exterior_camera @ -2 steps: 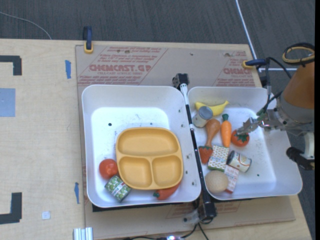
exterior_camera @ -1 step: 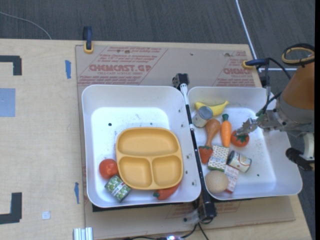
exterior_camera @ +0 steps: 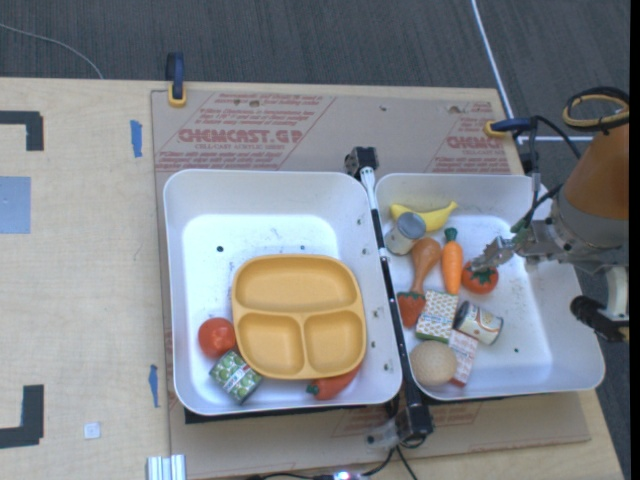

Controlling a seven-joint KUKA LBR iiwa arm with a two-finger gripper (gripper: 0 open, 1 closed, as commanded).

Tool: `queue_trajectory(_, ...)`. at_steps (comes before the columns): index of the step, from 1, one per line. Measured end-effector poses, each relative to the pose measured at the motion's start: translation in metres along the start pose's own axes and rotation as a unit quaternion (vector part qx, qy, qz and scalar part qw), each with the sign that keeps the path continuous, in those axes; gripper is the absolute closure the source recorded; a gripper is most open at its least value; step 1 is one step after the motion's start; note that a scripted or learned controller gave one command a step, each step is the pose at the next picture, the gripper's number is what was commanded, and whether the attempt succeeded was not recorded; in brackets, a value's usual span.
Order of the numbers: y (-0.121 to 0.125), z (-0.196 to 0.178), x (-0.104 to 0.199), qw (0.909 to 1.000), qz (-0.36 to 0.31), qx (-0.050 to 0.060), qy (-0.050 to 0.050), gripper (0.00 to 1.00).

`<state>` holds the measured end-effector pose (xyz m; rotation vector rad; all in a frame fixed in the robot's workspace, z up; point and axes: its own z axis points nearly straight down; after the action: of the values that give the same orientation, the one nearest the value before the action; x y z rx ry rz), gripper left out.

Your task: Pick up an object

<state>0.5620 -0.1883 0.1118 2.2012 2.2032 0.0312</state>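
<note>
Your gripper (exterior_camera: pixel 497 255) sits at three o'clock in the right bin (exterior_camera: pixel 560 368), directly over the tomato (exterior_camera: pixel 480 279). Whether the fingers are open or closed I cannot tell. The tomato looks light, smooth and round; take it across its widest middle, or it may squirt free.

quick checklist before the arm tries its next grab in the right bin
1. Gripper over the right bin: ok.
2. Target nearby: ok, a tomato lies just below the fingertips.
3. Object already between the fingers: cannot tell, the tips are too small to read.
4. Room around the tomato: not ok, the carrot touches its left side.
5. Tomato free of the bin wall: ok.
</note>
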Motion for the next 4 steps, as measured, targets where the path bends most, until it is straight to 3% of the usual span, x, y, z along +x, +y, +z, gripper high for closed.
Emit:
queue_trajectory(2, -0.001, 0.000, 0.001, 1.0000, 0.000, -0.001, 0.000, 0.00)
queue_trajectory(3, -0.013, 0.014, 0.002, 0.9999, 0.000, 0.015, 0.002, 0.00)
queue_trajectory(4, -0.012, 0.004, 0.002, 0.9999, 0.000, 0.014, 0.001, 1.00)
